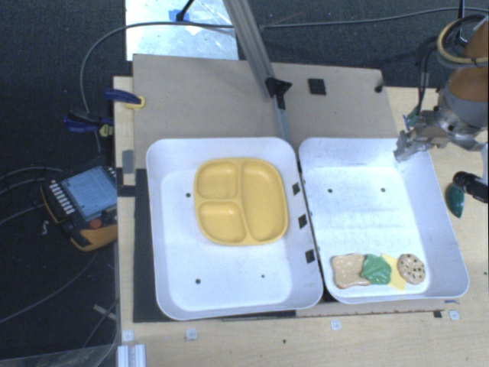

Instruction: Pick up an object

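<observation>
- We see the tool at the far right corner of the right bin, its tip hanging over that bin's back rim; the grey arm with its orange band comes in from the right behind it.
- We cannot tell how far the tool is open: its tip is small and blurred against the white rim, and nothing shows in its grip.
- The things to pick lie at the near edge of the right bin, well apart from the tool, toward the front of the bin.
- They form a tight row along that front wall: a tan toast slice at the left, a green leaf-shaped piece lapping its right side, a yellow flat piece partly under the leaf, and a round chip cookie at the right end.
- All four look like flat toy food, lying down; the cookie is pale brown with dark spots, and the toast has a darker crust line.
- The rest of the right bin's floor shows bare white with a few small dark dots.
- The left bin touches the right bin along their shared side; it holds a yellow divided plate with three compartments, lying flat toward that bin's back half.
- Both bins rest on the tan worktop; a grey pole slants down to it just behind the seam between the bins.
</observation>
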### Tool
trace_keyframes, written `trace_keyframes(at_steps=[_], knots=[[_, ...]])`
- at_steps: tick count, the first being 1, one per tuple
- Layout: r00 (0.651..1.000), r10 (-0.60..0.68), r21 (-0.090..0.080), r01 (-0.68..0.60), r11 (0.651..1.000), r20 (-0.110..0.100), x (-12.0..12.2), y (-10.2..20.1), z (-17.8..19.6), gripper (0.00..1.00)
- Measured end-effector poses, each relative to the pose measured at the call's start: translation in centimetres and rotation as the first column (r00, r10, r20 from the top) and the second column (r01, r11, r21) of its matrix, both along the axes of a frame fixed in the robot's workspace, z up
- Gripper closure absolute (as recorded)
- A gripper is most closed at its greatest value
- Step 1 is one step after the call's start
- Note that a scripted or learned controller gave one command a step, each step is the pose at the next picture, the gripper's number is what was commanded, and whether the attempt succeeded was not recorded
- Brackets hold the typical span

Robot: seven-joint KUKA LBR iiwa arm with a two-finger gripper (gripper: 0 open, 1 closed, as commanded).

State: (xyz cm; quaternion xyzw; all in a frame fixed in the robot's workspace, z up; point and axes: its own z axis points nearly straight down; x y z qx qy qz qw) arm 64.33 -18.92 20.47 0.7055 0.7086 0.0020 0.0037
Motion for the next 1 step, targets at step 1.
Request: trace_keyframes(at_steps=[1], knots=[[1.000,0.000,0.001,0.000,1.000,-0.004,0.11,0.00,0.02,1.00]])
